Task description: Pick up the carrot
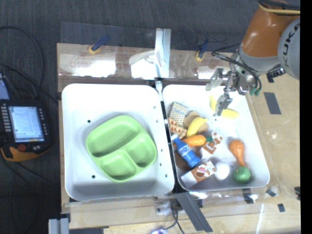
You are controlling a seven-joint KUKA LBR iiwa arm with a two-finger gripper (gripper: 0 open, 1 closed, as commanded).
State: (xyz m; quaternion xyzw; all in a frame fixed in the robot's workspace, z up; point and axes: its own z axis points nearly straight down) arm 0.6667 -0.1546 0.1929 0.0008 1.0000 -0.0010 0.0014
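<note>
Orange carrot with green leafy tip [238, 159] sits near right wall of right white bin [258, 145], bit of bare floor around it, white egg [222, 170] just left. Grey-orange arm [265, 30] reaches in from far right, gripper [220, 106] hanging over bin's far end by yellow piece [229, 113], well apart from carrot. Fingers spread, nothing between them.

Dark grey carpet floor [122, 6]; wooden bench [280, 130]; pendant [24, 126] left.
</note>
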